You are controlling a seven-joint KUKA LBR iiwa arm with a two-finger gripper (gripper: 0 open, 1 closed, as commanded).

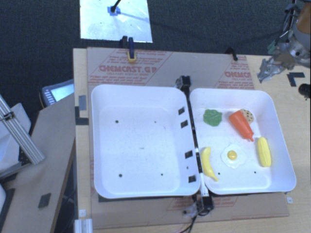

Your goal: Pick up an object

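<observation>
Carrot (241, 124), leaning on a cookie (248, 115) in the right bin (279, 144), could slip from a pinch, since the empty, spread gripper (268, 72) hovers well beyond that bin's far right corner.

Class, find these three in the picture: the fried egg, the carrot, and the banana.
fried egg (232, 156), camera view, on its yolk.
carrot (241, 124), camera view, mid-body.
banana (208, 163), camera view, middle of its curve.

You have two bins side by side, the left bin (138, 140) and the right bin (279, 130). In the right one, the leafy piece (212, 117) lies left of the carrot (241, 124), and the egg (233, 156) sits between the banana (209, 163) and the corn cob (264, 151).
</observation>
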